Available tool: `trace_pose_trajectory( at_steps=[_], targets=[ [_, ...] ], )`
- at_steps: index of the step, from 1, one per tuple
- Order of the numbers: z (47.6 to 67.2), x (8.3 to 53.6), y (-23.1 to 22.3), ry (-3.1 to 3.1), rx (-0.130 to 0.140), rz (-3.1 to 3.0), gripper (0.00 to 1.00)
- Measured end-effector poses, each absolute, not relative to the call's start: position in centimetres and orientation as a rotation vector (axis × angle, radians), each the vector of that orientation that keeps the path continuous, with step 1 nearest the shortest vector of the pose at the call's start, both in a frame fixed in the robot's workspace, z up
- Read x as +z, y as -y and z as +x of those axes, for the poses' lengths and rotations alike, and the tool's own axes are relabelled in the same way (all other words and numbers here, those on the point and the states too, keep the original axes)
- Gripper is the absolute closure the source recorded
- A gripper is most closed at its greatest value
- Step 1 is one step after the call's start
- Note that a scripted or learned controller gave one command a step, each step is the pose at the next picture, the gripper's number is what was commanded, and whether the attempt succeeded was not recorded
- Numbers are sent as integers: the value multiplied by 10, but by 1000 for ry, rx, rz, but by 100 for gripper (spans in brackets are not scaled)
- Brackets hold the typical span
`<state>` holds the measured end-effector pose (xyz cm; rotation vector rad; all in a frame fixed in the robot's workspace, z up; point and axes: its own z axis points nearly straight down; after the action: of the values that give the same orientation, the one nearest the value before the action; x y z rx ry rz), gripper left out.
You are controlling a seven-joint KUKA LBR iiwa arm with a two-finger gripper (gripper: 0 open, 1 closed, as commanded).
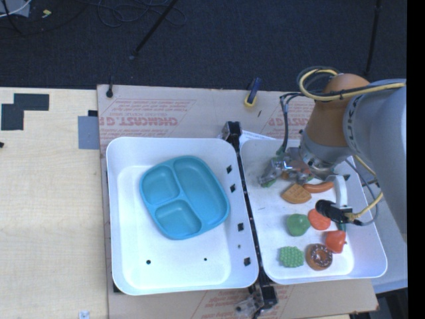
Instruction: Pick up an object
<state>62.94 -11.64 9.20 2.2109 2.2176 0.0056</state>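
My gripper [273,173] is down in the upper left part of the right bin [372,261], low over the bin floor, with the grey arm and its orange band coming in from the right. Just right of it and below lie an orange wedge [295,193] and an orange sausage-like piece [320,186], partly under the wrist. Further down are a green round toy [297,224], a red round toy [319,219], a red toy [335,241], a green bumpy piece [290,256] and a brown donut [319,256]. I see nothing held in the gripper.
The left bin [126,244] holds a blue divided plate [184,196], set at a tilt. A black divider with clips [240,205] runs between the bins. Cables loop off the wrist over the right bin's right side. A blue-and-yellow clamp [252,93] sits on the cardboard behind.
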Motion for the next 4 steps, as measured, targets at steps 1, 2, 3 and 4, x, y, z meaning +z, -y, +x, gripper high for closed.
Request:
trace_pose_trajectory(
  at_steps=[1,2,3,4],
  targets=[
    [629,102,117,-2218,4,2218,100],
    [631,144,118,-2221,0,2222,100],
    [631,206,126,-2215,2,2224,100],
    [631,229,128,-2219,0,2224,100]
  ],
)
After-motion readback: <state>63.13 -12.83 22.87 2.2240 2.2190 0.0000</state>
